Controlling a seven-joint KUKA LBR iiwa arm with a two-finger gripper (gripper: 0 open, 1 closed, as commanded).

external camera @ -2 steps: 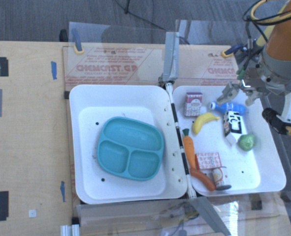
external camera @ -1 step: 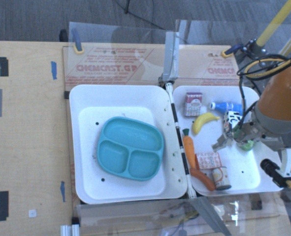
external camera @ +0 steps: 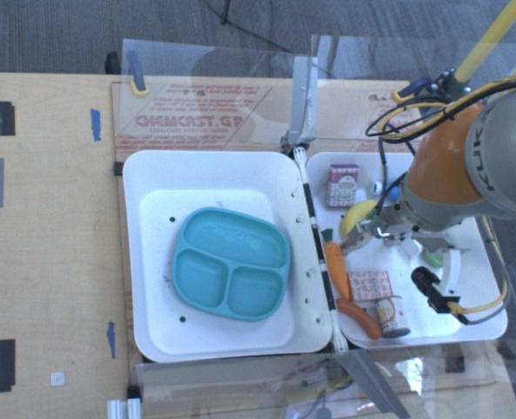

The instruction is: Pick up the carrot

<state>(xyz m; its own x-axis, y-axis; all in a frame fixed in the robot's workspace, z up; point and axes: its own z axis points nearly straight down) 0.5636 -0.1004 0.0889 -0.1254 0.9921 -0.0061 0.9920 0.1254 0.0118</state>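
Note:
The carrot (external camera: 334,269) is an orange stick lying lengthwise along the left wall of the right bin (external camera: 485,321). My gripper (external camera: 359,236) hangs low over that bin, just right of and slightly above the carrot's upper end. The grey and orange wrist hides most of the gripper. Nothing shows held in it.
A yellow banana (external camera: 355,216) and a small carton (external camera: 342,185) lie behind the gripper. A red-and-white packet (external camera: 368,284), a can (external camera: 391,314) and a reddish sausage-like piece (external camera: 361,319) lie at the front. The left bin (external camera: 144,234) holds a blue divided plate (external camera: 231,263).

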